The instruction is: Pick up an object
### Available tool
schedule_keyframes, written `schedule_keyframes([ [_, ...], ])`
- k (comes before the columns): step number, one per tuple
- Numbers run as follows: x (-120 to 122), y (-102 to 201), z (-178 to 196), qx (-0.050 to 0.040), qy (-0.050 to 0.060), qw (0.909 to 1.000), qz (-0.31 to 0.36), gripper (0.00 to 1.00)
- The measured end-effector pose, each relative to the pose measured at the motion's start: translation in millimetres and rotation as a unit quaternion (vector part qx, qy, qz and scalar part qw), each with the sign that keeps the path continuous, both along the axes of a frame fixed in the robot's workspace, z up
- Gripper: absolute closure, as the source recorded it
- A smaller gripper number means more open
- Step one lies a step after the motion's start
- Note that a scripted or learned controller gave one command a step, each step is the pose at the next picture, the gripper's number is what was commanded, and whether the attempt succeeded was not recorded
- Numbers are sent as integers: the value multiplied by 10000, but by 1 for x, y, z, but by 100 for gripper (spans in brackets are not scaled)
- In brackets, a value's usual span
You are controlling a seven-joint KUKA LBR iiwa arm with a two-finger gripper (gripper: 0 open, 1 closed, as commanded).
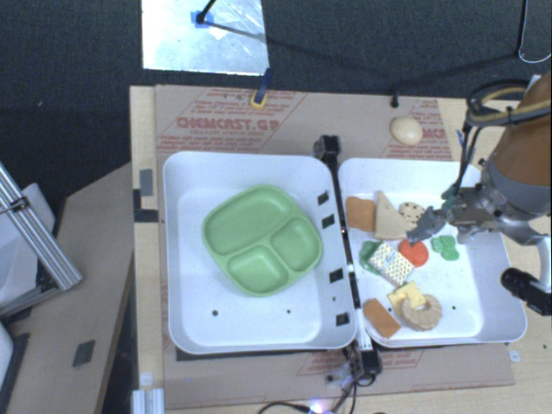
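Observation:
The right bin [492,313] holds several toy foods: an orange wedge [360,213], a tan slice [390,217], a cookie [412,209], a red tomato-like piece [413,254], a checkered packet [396,267], green pieces [445,247], a yellow block on a bun [416,304] and an orange piece [380,317]. My gripper [423,229] hangs low over the middle of this bin, just above the red piece. Its fingers point down and left.
The left bin [185,317] bears a green divided plate [261,240]. A beige egg-like object [405,130] lies on the cardboard behind the right bin. A black divider [341,231] separates the bins. A shiny sheet [204,24] lies at the back.

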State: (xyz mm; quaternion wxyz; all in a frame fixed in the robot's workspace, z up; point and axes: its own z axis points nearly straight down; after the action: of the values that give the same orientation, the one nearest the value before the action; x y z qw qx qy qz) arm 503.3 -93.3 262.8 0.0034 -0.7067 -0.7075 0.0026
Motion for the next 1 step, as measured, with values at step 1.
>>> schedule_keyframes([
  [1,2,0,5,-7,-52,10000,12,0],
])
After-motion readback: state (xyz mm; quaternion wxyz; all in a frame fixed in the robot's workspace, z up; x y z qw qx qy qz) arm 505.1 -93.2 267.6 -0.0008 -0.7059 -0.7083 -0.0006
